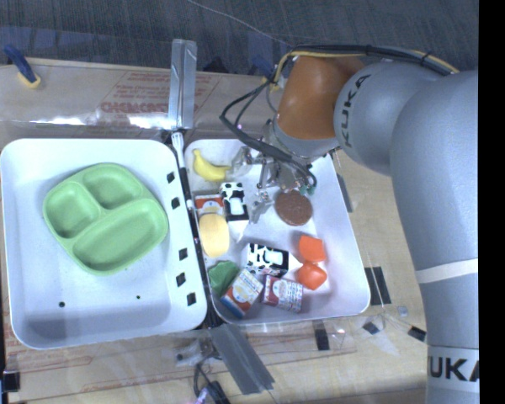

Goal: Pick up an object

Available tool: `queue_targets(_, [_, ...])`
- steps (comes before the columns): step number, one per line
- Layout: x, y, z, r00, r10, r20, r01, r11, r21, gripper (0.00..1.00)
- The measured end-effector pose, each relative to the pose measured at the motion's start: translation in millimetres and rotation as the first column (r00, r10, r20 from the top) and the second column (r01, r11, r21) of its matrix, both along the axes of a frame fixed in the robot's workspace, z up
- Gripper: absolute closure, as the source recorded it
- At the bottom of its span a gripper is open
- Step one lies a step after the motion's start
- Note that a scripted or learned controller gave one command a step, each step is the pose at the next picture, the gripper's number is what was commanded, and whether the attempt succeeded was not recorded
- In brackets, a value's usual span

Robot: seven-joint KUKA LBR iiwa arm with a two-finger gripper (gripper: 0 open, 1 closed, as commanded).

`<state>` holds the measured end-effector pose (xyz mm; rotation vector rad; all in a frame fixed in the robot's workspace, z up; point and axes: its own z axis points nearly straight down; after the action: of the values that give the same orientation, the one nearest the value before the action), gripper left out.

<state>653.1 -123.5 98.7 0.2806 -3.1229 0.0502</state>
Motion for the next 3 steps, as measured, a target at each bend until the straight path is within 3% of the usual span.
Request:
queue_targets(1, [-46, -66, -5, 0.997, -0.073, 0.004, 0.073, 0.997, 0.030, 0.00])
queue_targets(2, [-24, -29, -5, 0.991, -0.137, 0.008, 0.137, 0.990, 0.032, 0.00])
queue_targets(3, [-54, -87, -5, 0.980, -0.201, 0.004, 0.201, 0.979, 0.032, 0.00])
